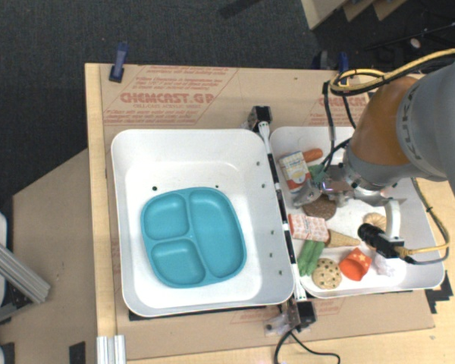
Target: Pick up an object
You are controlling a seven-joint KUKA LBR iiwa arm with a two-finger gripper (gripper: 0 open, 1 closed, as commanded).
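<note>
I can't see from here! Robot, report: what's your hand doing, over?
Hand low in the right white bin, among toy foods. Grip unclear. Round brown patty beside it. Blue three-part plastic tray in the left bin.

A robotics lab: a grey, orange-banded industrial arm [398,131] over two shallow white plastic bins [129,203] on a printed brown cardboard sheet [174,93]; loose black cables [288,340]; dark carpet [45,36].
</note>
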